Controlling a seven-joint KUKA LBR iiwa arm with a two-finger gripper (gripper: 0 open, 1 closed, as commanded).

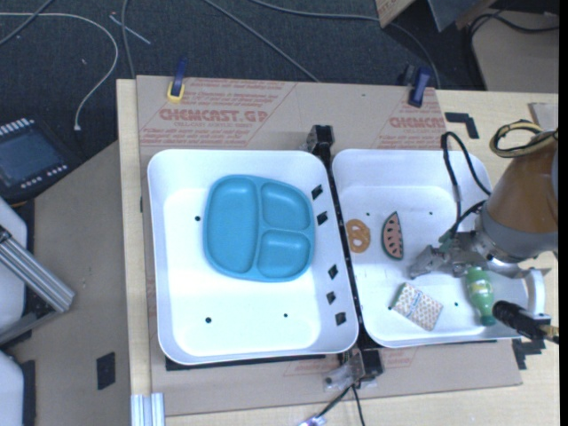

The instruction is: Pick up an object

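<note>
Stage: nothing is seen lifted yet; the pick is judged barely begun.
Gripper [432, 260]: held low in the right bin [417, 171], near the bin's right side.
Jaws: spread apart, nothing between them.
Nearest candidates: a green bottle [480, 293] just beside the gripper, a patterned packet [417, 305] below it.
Others: a watermelon slice [392, 235] and a pretzel [358, 236] lying further left.
Left bin [177, 238]: a blue divided plate [259, 227] resting inside.
Remaining: closing on one object, then lifting.

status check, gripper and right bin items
Gripper low in right bin, nothing seen held. Green bottle, watermelon slice, pretzel, patterned packet loose. Nothing blocking.
</note>
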